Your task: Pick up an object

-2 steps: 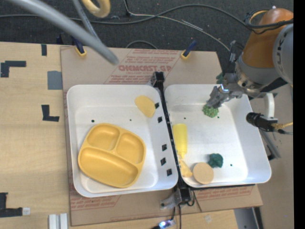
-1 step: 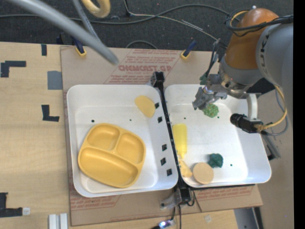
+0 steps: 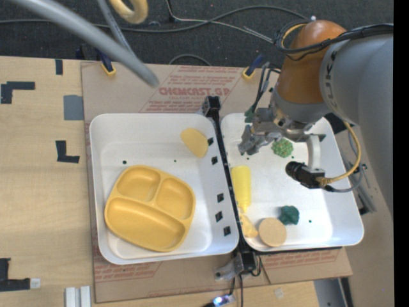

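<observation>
- The grey arm point(image 3: 358, 75) with its orange band reaches in over the right bin point(image 3: 339, 226)
- The left bin point(image 3: 105, 130) bears a yellow divided plate point(image 3: 150, 206) and a pale yellow wedge point(image 3: 195, 141) near the divider
- A yellow cylinder point(image 3: 241, 185) lies along the right bin's left wall
- A tan disc point(image 3: 273, 231) sits near the front, a dark green lump point(image 3: 289, 215) just beside it
- The gripper point(image 3: 254, 141) hangs over the right bin's back part; whether it is spread or pressed together cannot be told
- A green broccoli piece point(image 3: 282, 148) lies just beside the gripper
</observation>
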`<move>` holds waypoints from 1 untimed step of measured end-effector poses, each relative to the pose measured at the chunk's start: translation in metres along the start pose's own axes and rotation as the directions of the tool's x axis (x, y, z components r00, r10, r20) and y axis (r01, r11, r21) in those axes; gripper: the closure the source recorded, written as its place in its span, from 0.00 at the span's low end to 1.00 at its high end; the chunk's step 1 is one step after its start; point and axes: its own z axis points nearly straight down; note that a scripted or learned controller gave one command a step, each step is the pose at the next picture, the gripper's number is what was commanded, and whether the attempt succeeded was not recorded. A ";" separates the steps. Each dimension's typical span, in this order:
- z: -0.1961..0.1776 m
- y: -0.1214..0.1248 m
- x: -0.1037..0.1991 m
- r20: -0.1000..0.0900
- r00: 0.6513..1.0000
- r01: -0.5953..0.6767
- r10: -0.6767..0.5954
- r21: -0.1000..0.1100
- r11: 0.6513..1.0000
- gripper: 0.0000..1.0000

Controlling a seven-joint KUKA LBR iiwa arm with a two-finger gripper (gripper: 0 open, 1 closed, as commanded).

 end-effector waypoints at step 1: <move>0.002 -0.011 0.062 0.000 1.000 0.002 -0.002 -0.001 1.000 1.00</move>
